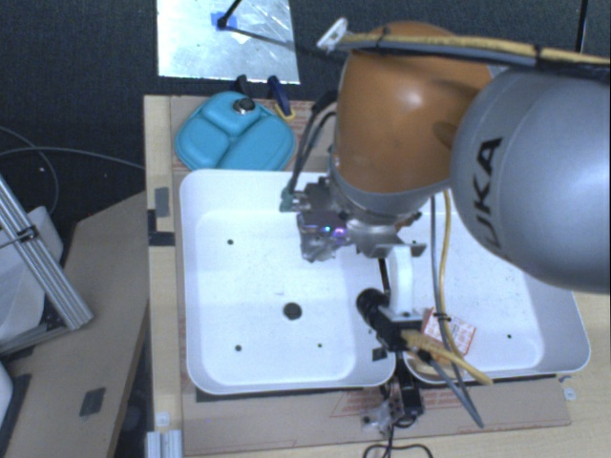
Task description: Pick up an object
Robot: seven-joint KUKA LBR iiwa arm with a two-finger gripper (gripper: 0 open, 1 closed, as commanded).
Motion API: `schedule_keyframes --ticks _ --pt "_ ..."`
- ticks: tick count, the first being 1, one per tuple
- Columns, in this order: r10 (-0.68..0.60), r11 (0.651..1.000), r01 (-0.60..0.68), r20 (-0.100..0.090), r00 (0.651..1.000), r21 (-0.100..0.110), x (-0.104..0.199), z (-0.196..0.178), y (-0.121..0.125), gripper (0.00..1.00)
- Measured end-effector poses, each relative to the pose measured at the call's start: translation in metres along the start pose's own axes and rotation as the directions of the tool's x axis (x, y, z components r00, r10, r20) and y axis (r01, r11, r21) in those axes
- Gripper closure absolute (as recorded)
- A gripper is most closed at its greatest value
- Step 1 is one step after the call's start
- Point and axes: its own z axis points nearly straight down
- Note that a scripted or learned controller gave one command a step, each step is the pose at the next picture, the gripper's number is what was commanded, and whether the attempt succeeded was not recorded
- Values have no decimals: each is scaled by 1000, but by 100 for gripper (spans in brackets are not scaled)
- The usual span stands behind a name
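Two white bins (194, 256) are set on a bench (162, 303), the right one largely hidden by the arm (410, 113). A dark disc (292, 311) is seen in the left bin, a red-and-white packet (451, 332) in the right; how wide the gripper (320, 237) is cannot be told.

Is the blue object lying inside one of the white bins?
No, the blue object lies outside, just beyond the far rim of a white bin.
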Motion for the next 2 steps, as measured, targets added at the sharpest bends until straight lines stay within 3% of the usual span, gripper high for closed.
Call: schedule_keyframes --ticks 1,2 --pt "5 1000 -5 -5 1000 -18 -56 -58 2 100" --pt "-5 1000 5 -5 1000 -18 -53 -66 2 100"
